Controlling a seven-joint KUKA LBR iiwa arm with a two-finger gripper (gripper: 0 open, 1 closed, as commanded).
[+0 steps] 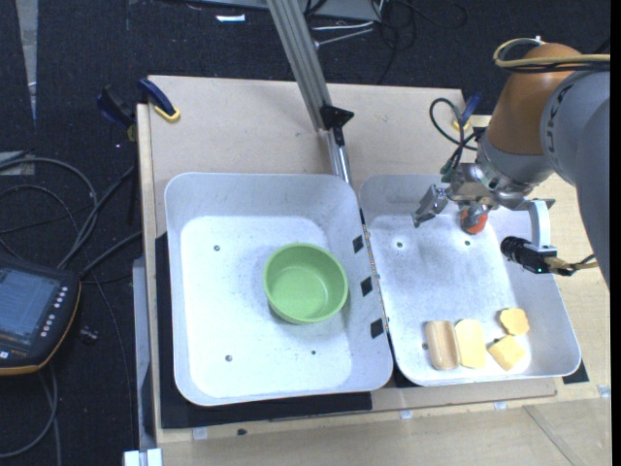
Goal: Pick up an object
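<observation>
Right bin's [543, 289] middle lies open; yellow blocks [475, 343] crowd its near edge.

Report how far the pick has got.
Done: the arm has reached over the far end of the right bin, and the claw hangs there beside a small red thing. In hand: nothing visible. Left: the whole grab and lift. The green bowl sits in the left bin, and the yellow and tan pieces lie at the right bin's near end.
</observation>
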